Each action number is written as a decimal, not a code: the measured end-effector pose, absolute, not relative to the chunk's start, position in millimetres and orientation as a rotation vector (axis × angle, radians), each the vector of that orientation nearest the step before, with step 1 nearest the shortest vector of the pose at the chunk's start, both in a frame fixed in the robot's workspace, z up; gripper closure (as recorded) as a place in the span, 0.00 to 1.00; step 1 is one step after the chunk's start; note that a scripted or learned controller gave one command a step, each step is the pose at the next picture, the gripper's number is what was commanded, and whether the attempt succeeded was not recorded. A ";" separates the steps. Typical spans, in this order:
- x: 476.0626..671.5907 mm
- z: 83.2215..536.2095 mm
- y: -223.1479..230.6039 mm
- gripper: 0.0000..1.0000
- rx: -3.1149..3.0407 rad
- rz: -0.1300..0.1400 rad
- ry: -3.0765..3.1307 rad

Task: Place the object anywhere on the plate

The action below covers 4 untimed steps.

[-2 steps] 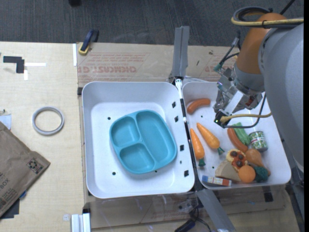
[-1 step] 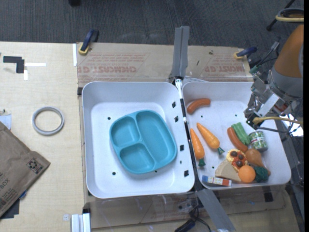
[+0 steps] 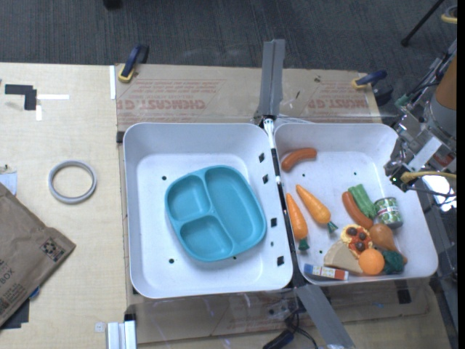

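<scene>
Your task names no single object, so you choose from the toy food in the right bin (image 3: 407, 264); the blue plate (image 3: 216, 213) lies in the left bin (image 3: 138, 217), its three compartments bare. The loosest candidates are the two carrots (image 3: 314, 203), one (image 3: 296, 220) just beside the divider, and the sausage (image 3: 298, 157) toward the far side, well apart from the crowd. Judge them light, stiff, smooth plastic: they should not crush, but a rounded, tapering body may squirt out of the jaws, so take hold across the thickest part of the middle, square to its length. The carrots are orange with small green tops; the sausage is a curved orange-brown link. The heap at the near right, with a small can (image 3: 388, 212), an orange (image 3: 370, 262) and a wedge (image 3: 341, 257), sits touching and would be awkward. The gripper (image 3: 401, 167) hangs over the right rim of the right bin; whether its jaws are spread or pressed together, you cannot tell from here.
</scene>
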<state>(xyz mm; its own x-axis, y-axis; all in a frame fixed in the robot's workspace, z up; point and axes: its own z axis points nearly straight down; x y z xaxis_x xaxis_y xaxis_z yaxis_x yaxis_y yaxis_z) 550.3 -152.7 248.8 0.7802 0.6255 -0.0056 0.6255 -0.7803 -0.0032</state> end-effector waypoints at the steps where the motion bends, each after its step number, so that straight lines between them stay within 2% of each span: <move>1: 637.1 237.4 -45.4 1.00 -3.034 0.009 -0.817; 2: 639.8 189.3 -63.0 1.00 -3.124 0.009 -0.316; 3: 639.7 196.7 -63.8 1.00 -3.124 0.013 -0.315; 4: 648.0 298.5 -53.7 1.00 -3.126 0.004 -0.314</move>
